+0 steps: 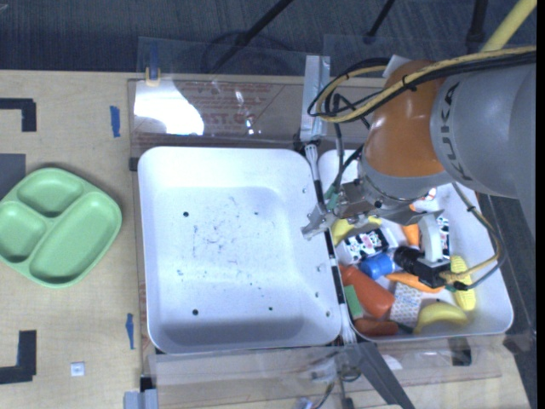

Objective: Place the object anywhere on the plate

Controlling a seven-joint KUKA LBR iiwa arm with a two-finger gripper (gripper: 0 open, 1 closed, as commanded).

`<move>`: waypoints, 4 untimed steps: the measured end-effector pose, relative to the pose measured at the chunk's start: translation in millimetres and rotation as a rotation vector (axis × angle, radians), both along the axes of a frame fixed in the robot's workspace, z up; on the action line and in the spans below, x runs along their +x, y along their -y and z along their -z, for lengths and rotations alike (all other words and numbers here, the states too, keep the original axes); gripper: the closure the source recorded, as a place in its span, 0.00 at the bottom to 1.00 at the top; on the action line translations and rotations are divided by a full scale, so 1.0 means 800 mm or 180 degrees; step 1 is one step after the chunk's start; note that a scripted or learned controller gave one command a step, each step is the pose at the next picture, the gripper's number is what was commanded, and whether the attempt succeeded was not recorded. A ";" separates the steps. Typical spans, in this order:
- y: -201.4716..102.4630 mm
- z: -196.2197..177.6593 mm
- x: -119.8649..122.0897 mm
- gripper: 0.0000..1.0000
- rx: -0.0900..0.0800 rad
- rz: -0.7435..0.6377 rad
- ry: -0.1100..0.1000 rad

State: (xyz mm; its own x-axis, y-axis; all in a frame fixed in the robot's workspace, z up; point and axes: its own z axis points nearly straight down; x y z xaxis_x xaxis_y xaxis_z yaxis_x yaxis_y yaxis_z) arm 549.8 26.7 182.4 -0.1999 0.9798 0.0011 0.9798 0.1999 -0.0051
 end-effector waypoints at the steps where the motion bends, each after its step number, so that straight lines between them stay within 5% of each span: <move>1: 0.001 -0.010 0.001 1.00 -0.0001 0.0007 -0.0004; 2: 0.001 -0.010 0.001 0.00 -0.0001 0.0007 -0.0005; 3: 0.026 0.000 0.078 0.00 -0.0006 0.0575 0.0014; 4: 0.025 0.000 0.078 0.00 -0.0006 0.0574 0.0013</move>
